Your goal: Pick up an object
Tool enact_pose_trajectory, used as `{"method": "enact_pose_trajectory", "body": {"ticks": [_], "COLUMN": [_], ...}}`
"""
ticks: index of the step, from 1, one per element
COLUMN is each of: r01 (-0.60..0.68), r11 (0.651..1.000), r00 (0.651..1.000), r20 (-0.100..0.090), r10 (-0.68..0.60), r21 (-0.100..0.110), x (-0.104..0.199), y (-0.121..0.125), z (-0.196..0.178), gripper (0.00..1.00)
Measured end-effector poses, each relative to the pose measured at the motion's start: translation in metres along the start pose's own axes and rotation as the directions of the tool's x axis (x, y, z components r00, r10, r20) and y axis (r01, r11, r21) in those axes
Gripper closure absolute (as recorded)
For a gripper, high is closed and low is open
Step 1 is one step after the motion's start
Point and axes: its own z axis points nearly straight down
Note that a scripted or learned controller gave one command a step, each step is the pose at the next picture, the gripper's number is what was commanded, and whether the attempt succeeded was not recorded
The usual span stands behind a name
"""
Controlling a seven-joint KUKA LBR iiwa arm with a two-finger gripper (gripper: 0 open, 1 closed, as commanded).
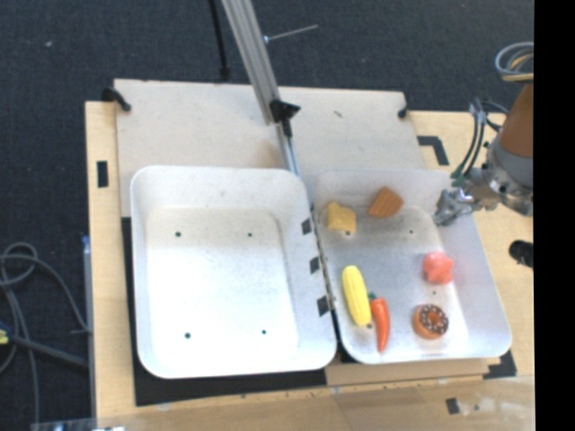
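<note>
The right bin (476, 268) holds several toy foods. A pale yellow cheese-like block (340, 217) and an orange-brown wedge (385, 204) lie near its far side. A pink-red lump (438, 268) sits toward the right wall, and a chocolate doughnut (431, 321) is near the front right. A yellow corn cob (356, 294) and an orange carrot (381, 322) lie side by side along the left wall. My gripper (449, 206) hangs over the bin's far right corner, above and to the right of the pink lump, with nothing visibly between its fingers.
The left bin (225, 268) stands beside the right one. A slanted metal post (256, 57) rises from the bench behind the bins. Cables (27, 285) lie on the floor at the left.
</note>
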Motion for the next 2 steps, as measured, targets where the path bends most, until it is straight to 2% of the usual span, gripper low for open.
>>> {"method": "enact_pose_trajectory", "body": {"ticks": [2], "r01": [0.003], "r11": [1.000], "r00": [1.000], "r20": [0.000], "r10": [-0.003], "r21": [0.000], "x": [0.000], "y": [-0.002], "z": [-0.084], "gripper": [1.00]}}
